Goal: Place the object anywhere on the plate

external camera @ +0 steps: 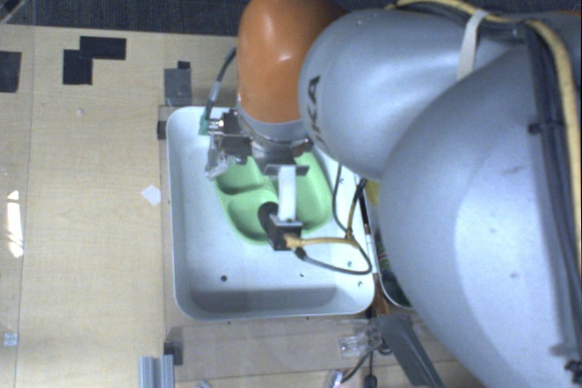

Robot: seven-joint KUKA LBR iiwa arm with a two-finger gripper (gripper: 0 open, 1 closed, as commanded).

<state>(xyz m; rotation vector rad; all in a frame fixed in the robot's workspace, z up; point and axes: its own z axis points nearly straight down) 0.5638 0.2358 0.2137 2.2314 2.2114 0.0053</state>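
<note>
A light green plate [244,215] lies in the white bin [195,273], in its middle and far part. The grey arm with its orange band [277,50] reaches over the bin and hides much of the plate. My gripper [221,152] hangs low over the plate's far left rim, and the wrist hides most of it. I cannot make out anything held in it.
The bin's near and left floor is bare white. To the left lies pale wooden bench top with black flat shapes [91,57] at the far left. A grey metal bracket [177,84] stands at the bin's far left corner. The arm's bulk covers the right side.
</note>
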